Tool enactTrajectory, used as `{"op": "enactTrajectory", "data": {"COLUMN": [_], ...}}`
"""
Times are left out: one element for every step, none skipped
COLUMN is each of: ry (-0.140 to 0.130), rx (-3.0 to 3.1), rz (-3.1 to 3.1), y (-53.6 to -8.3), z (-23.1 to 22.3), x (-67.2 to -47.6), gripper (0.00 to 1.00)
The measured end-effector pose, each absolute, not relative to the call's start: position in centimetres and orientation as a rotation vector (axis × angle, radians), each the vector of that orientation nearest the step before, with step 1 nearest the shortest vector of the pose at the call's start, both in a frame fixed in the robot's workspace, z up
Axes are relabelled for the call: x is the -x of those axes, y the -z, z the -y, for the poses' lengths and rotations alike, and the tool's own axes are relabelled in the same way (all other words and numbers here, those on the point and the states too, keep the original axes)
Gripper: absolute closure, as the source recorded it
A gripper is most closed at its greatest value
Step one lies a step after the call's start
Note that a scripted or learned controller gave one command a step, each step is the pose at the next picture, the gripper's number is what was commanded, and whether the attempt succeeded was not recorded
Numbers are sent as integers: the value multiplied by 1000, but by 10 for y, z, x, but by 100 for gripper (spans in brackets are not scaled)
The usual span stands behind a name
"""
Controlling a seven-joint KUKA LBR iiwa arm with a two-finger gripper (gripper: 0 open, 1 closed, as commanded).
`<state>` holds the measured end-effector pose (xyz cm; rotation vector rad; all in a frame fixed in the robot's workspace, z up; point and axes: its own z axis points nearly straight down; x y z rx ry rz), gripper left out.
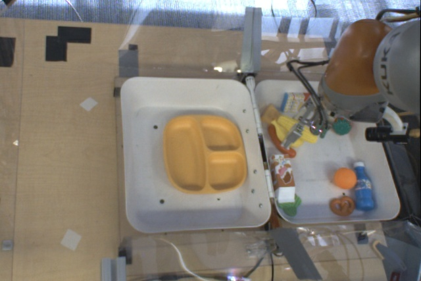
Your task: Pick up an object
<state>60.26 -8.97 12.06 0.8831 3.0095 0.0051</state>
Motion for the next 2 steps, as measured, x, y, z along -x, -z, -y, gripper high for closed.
{"op": "enactTrajectory", "data": {"ry": [-4, 4], "rx": [-1541, -2171], "rz": [-2733, -2273], "y": [-217, -181], "z": [63, 71], "x": [-575, -589], "gripper": [100, 100]}}
